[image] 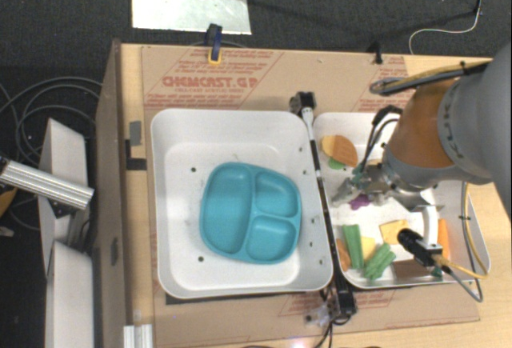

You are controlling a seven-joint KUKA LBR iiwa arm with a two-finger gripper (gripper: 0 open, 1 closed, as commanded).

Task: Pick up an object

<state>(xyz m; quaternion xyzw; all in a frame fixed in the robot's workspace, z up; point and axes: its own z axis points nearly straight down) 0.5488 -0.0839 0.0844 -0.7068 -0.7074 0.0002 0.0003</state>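
Observation:
My gripper (pixel 357 185) reaches down into the right bin (pixel 323 133), near its left-middle part. A small purple object (pixel 358 201) lies right under it, partly hidden by the gripper; I cannot tell whether they touch. An orange-brown piece (pixel 342 150) and a small green bit (pixel 336 166) lie just behind the gripper. In front of it are green sticks (pixel 378 260), a yellow piece (pixel 368 245), a yellow-orange block (pixel 392 231) and an orange carrot-like piece (pixel 444 236). The arm (pixel 432 134) covers the bin's right back part.
The left bin (pixel 176 138) holds a blue divided plate (pixel 250 212) in its middle. A thin wall (pixel 318 178) separates the two bins. A brown item (pixel 410 267) lies at the right bin's front edge. Cardboard (pixel 208 78) lies under both bins.

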